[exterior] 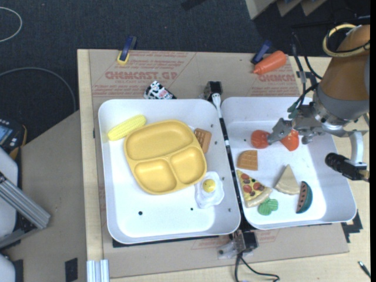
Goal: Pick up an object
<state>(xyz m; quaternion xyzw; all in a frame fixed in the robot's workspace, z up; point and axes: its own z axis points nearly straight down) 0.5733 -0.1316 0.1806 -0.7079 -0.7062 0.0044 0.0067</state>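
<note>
Grey end effector [288, 135] low in right bin [335, 213], just beside tomato [260, 138] and orange piece [290, 141]; finger state unclear. Nothing visibly gripped or lifted yet; pick pending.

orange clamp [269, 62] and blue-yellow clamp [125, 50] grip the bench's [88, 157] far edge

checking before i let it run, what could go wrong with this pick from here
1. The gripper is low in the right bin between two small red pieces, a round one and another; it might nudge one aside instead of catching it.
2. The toast piece and pizza slice lie nearby, so a sweep could scatter them.
</note>
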